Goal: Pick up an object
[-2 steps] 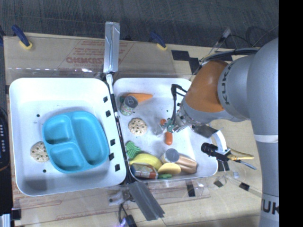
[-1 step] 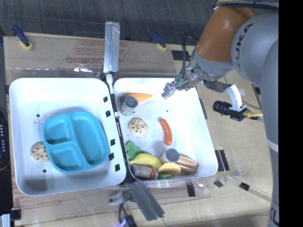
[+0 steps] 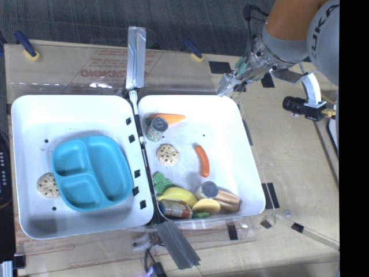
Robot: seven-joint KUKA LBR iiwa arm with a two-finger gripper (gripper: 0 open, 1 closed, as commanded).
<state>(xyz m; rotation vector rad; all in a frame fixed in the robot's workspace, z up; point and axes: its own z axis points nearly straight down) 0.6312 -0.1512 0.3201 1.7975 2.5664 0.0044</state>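
- Tool (image 3: pixel 230 84) above far right corner of right bin (image 3: pixel 245 133); grip state impossible to tell.
- Risk: hitting bin rim on descent, or slipping off round sausage (image 3: pixel 202 160).

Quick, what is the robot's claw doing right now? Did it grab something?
Gripper: hanging above the far right corner of the right bin, nothing seen in it; open or closed cannot be told.

1 fixed overhead camera looks down aslant on 2 bins (image 3: pixel 23 154).
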